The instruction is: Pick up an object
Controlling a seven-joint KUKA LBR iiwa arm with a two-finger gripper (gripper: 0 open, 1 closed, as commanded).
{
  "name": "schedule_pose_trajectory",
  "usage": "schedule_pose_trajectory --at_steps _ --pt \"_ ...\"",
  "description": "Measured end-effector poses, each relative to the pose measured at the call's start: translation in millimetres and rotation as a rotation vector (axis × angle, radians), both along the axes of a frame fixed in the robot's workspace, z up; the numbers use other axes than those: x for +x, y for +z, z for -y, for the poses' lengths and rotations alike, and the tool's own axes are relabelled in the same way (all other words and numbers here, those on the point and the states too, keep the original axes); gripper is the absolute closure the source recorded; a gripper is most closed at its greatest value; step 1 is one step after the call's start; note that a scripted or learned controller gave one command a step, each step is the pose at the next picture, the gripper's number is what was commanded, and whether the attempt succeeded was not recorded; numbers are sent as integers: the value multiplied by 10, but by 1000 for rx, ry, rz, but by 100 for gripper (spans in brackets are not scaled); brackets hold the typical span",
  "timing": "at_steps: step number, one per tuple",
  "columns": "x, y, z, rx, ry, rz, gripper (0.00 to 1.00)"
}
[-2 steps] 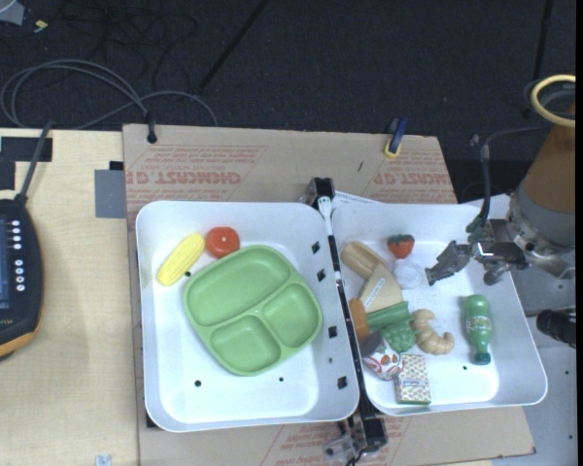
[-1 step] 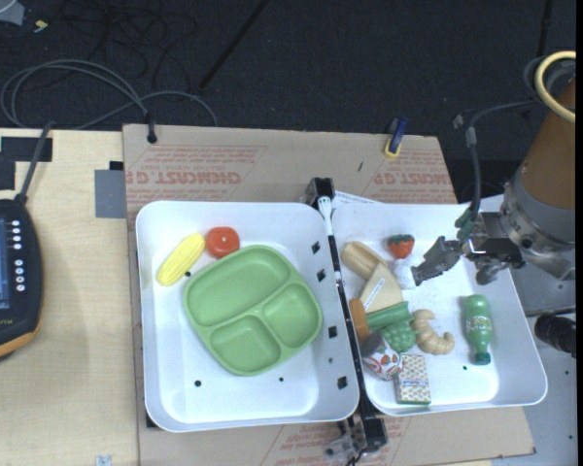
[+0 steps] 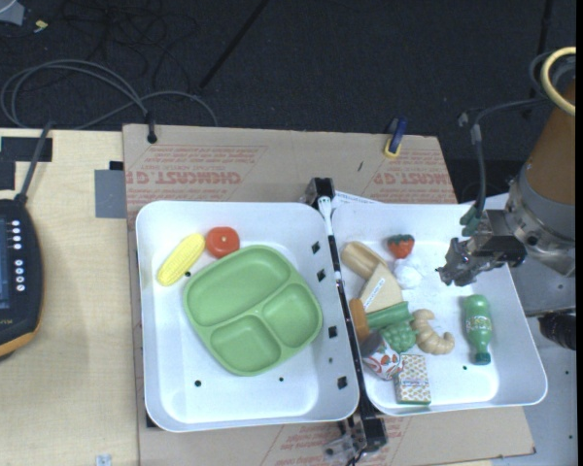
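Nearest me, two white bins sit side by side. My left bin (image 3: 165, 377) holds one green divided plate (image 3: 253, 309), one corn cob (image 3: 180, 259) and one tomato (image 3: 222, 241). My right bin (image 3: 525, 382) holds one green bottle (image 3: 477, 327) among heaped toy food (image 3: 389, 318). Above that bin's far edge hangs my gripper (image 3: 455, 268), nothing visibly held; I cannot tell its opening.

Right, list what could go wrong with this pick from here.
1. The gripper hangs over bare bin floor between the strawberry and the green bottle, so closing here would likely catch nothing.
2. The bottle lies close to the right bin's wall, leaving little finger room.
3. The croissant and neighbouring toys crowd together; a descent there could shove them.
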State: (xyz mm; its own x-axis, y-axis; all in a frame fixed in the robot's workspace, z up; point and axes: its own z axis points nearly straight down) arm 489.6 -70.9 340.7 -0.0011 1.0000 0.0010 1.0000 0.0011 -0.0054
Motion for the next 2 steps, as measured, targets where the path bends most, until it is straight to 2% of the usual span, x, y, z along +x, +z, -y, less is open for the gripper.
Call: schedule_pose_trajectory --at_steps 1,2 --pt "-161 -980 -331 2 -1 -10 100" --pt "-129 -162 -849 1 5 10 100"
